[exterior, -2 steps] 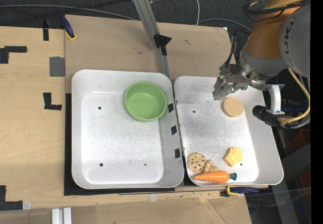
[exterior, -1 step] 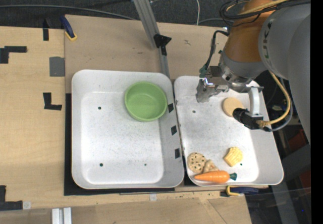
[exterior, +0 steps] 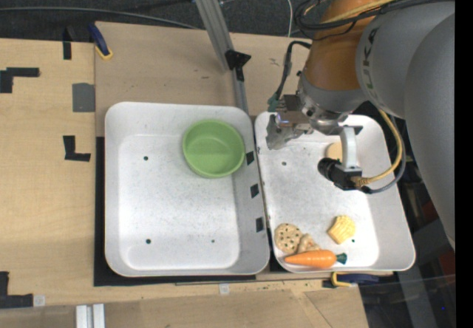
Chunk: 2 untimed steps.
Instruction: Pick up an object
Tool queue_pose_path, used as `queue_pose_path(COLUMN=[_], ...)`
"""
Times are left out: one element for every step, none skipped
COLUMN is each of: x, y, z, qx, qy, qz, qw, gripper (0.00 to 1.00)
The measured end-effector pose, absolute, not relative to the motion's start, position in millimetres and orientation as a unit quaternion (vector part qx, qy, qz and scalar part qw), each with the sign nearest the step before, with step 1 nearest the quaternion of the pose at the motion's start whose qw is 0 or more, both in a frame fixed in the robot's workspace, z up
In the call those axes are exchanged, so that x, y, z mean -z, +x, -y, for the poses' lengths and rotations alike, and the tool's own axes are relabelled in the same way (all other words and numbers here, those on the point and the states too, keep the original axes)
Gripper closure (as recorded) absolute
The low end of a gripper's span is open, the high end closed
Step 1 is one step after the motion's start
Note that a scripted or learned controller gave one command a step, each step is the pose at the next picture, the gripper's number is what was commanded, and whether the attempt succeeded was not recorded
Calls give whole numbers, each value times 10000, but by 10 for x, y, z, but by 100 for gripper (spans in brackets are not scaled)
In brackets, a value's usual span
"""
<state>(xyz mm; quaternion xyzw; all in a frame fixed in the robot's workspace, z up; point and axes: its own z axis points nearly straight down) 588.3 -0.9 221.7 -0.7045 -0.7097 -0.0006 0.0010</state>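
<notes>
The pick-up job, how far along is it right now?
Nothing looks picked up yet. The orange toy carrot, round brown cookie and yellow wedge-shaped toy lie in the right white bin; the green plastic bowl sits in the left. The hand hovers at the right bin's far corner. The grasp remains.

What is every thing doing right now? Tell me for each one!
green bowl: upright in the left bin, open side up, nothing in it.
carrot: lying flat along the right bin's near edge.
round cookie: flat, just above the carrot.
yellow piece: resting on the bin floor, alone.
end effector: over the right bin's far left corner, nothing seen in it.
</notes>
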Motion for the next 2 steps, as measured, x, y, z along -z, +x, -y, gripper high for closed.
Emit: queue_pose_path(x=[-2184, -2243], y=[5839, 5756], z=[-437, -897], qx=[-4, -1], qy=[-7048, -7045], qz=[7094, 7097], qw=[15, 11], gripper=[100, 100])
